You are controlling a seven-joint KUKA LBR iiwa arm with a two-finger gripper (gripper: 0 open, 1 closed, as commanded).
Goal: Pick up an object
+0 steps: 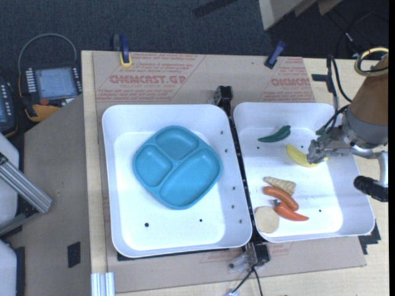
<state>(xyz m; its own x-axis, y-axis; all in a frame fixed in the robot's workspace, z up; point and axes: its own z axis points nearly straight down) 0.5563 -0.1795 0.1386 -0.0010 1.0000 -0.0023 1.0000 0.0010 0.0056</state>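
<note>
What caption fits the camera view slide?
Gripper at a yellow item in the right bin; blue tray in the left bin.

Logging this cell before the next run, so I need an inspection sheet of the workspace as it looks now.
Surface: brown board bearing left bin and right bin, side by side.
Job's things: in right bin, yellow banana-like piece, dark green pepper, tan wedge, two orange-red pieces, beige disc.
Clutter: blue divided plate in left bin.
Grippers: gripper low at the yellow piece's right end; finger state cannot be told.
Cables: black cable running to the arm; another leaves the board's front edge.
Surroundings: clamps on the board's far edge, pendant with screen at left, dark floor.
</note>
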